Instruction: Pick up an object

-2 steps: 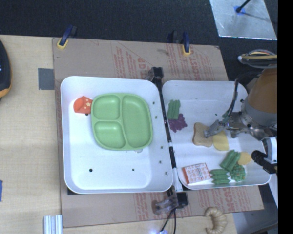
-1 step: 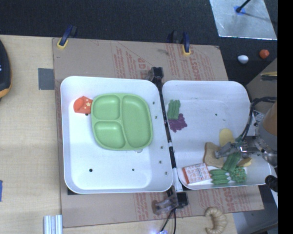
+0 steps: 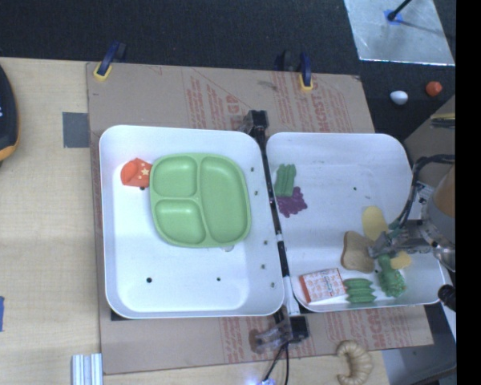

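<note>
The end effector is low in the right white plastic bin, among a pale yellow piece, a tan piece and a green piece. Whether it is apart or together, I cannot tell. It should descend straight onto one piece only. I count two bins, and one green divided plate in the left bin.

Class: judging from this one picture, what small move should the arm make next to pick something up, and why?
Probably a short straight descent. The hand hangs at the right bin's lower right over clustered items: a yellow piece, a tan piece and green toys. Nothing visibly sits in its grasp.
</note>
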Tool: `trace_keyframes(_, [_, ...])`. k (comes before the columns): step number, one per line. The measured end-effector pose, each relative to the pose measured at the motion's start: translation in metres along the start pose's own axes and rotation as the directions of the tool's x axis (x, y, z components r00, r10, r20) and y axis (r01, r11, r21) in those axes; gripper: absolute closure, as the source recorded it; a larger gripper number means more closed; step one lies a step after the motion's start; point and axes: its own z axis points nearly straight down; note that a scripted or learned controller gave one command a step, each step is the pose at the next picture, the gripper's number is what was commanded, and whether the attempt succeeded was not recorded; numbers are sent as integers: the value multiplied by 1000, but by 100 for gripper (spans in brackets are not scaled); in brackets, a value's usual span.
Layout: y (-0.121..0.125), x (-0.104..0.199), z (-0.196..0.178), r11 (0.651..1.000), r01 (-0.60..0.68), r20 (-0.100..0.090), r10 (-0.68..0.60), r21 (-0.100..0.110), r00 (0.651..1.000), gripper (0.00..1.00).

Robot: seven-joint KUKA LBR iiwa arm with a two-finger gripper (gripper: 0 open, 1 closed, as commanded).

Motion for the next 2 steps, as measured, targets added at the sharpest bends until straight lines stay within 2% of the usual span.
trace_keyframes(1, [6, 58, -42, 1000, 2, 0, -2, 1, 1000, 100])
trace_keyframes(2, [44, 85, -64, 1000, 0, 0, 0, -1, 1000, 100])
